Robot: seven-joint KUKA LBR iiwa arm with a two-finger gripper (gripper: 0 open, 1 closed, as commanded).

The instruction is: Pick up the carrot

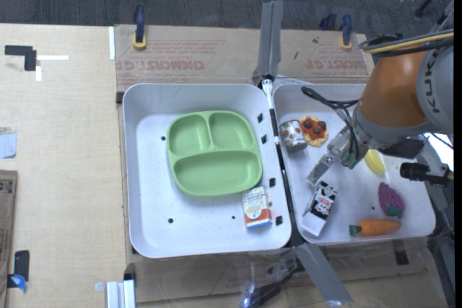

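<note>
The carrot (378,226) is orange with a green tip and lies flat near the front edge of the right bin (361,242), tip pointing left. My gripper (323,168) hangs over the middle of that bin, up and to the left of the carrot and well apart from it. It sits just above a small black-and-white milk carton (321,201). Nothing of the carrot is in its grasp.
The right bin also holds a tin can (291,134), a toy pizza slice (315,130), a yellow fruit (375,162) and purple grapes (390,200) just above the carrot. The left bin (144,155) bears a green divided plate (214,152) and a small juice carton (256,208).
</note>
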